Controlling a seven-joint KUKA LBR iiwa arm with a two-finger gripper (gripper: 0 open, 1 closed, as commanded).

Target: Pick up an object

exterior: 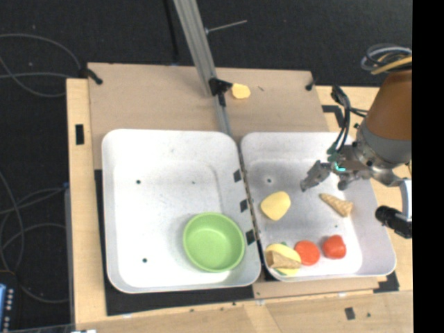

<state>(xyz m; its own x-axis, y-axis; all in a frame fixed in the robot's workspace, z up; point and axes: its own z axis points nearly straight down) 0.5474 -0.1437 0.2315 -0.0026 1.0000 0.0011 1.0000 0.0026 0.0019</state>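
Tool (331,175) hangs over right bin (305,148), fingers spread, gripping nothing. You're at approach step: nothing picked yet. Green bowl (214,241) sits in left bin (139,158). Nearest candidates: yellow lump (275,205), tan wedge (336,204). Next: pick one, centre tool, descend.

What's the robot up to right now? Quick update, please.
Pincer above right bin, nothing held. Yellow lump and wedge lie just below it. Path clear.
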